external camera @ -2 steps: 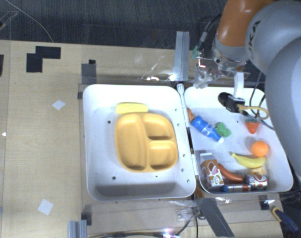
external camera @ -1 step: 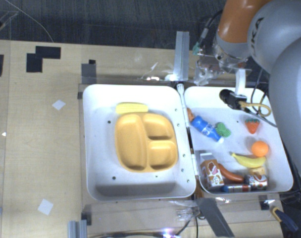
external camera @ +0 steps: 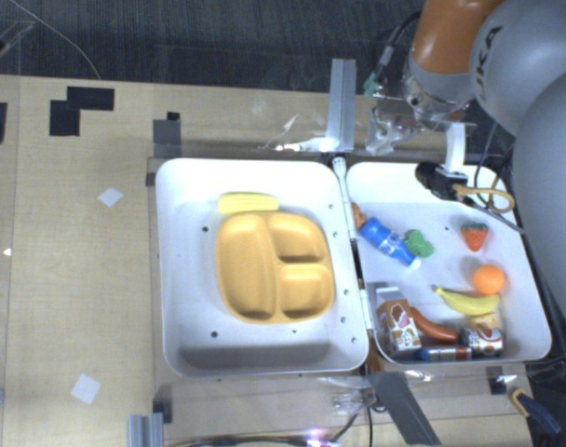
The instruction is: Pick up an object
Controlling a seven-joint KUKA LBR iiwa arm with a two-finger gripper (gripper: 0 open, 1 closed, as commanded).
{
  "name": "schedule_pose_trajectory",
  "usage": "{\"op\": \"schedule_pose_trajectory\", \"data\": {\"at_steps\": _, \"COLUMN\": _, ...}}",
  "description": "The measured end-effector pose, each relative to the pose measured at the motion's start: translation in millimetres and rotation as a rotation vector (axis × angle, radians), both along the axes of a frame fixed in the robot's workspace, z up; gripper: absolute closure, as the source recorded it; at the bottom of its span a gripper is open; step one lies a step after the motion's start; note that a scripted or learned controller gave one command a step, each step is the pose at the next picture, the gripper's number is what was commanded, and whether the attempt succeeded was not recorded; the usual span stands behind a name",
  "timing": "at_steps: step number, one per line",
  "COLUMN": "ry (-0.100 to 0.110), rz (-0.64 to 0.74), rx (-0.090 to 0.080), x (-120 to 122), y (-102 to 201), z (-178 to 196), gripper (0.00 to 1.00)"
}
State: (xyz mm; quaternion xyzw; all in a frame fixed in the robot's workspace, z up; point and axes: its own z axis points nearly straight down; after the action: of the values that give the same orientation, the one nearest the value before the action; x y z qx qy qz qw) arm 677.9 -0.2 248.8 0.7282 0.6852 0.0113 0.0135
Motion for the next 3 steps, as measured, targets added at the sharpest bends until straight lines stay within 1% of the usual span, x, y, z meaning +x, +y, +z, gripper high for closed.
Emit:
{"op": "schedule_pose_trajectory", "data": {"at_steps": 1, "ry": -0.006, "rz": 0.009, "rx": -0.001, "x": 1, "y": 2, "z": 12, "gripper": 1.00}}
{"op": "schedule_pose_trajectory", "data": {"at_steps": 2, "ry": 0.032, "rz": -0.115, "rx": 0.002, "x": -10, "y": -175, "z": -26, "gripper": 1.00}}
{"op": "schedule_pose_trajectory", "data": {"at_steps": 3, "ry": 0.030, "rz": -0.313, "rx": 0.010, "x": -30, "y": -176, "z": -52, "gripper": 1.00}}
